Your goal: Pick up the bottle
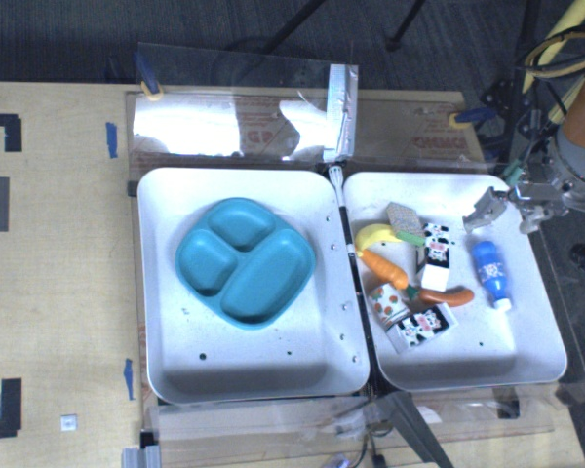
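Blue bottle (490,273) lying flat near the right edge of the right bin (541,359), white cap toward the front, a bit apart from the toy food pile (414,281) by the bin's left wall. Pincer (507,208) over the bin's back right corner, just behind the bottle, nothing in it; can't tell if apart or together. Teal divided plate (244,261) in the left bin (166,339).

You're seeing a blue bottle (489,272) with white cap, teal divided plate (245,261), orange carrot (383,268), yellow banana (373,236), black-and-white cow-patterned cartons (436,246), white bins (175,359).
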`<control>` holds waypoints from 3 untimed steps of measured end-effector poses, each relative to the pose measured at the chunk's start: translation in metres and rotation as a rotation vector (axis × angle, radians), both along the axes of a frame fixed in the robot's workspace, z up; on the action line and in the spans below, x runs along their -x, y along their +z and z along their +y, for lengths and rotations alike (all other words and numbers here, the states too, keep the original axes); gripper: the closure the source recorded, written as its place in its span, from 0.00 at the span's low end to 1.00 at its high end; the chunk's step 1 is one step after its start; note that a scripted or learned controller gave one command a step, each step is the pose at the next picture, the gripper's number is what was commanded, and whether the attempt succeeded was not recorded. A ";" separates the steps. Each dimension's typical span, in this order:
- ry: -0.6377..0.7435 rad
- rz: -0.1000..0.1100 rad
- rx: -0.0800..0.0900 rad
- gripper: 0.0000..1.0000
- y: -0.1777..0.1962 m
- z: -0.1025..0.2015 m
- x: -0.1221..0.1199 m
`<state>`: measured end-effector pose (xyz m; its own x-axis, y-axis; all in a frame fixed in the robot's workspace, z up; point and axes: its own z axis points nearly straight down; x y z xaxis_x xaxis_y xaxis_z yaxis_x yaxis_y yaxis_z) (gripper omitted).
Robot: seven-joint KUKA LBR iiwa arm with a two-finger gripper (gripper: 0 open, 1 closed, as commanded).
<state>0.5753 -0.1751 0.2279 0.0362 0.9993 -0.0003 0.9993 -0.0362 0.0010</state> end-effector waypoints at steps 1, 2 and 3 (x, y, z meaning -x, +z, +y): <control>0.192 -0.001 -0.002 0.00 -0.113 -0.039 -0.013; 0.189 -0.005 0.001 1.00 -0.103 -0.040 -0.014; 0.190 -0.004 -0.001 0.00 -0.103 -0.040 -0.014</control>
